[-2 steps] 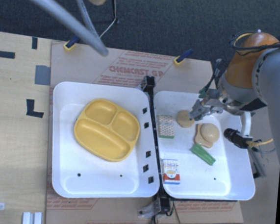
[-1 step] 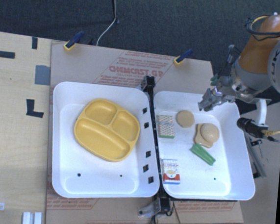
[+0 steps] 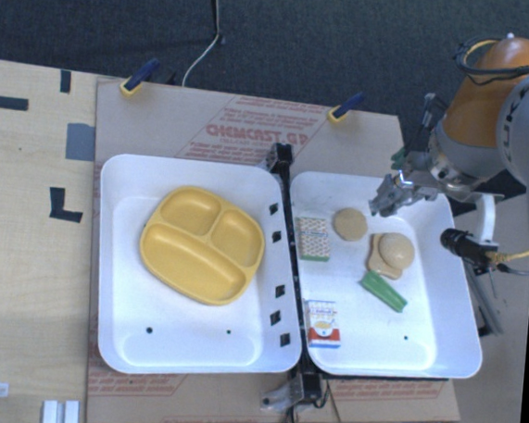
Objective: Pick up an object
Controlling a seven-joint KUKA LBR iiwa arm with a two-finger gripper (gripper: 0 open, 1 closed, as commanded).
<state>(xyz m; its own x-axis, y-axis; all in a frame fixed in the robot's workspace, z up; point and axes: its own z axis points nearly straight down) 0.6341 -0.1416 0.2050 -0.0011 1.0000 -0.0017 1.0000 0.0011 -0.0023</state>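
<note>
Here the tool (image 3: 384, 201) hovers just beside the round cookie (image 3: 350, 224).

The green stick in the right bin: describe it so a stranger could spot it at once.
Look in the right bin, the one without the yellow divided plate. Near its middle, just below the tan sandwich-like piece, lies the green stick, set on a slant. It is the one green, long, narrow thing among round tan pieces and small printed cartons.
</note>
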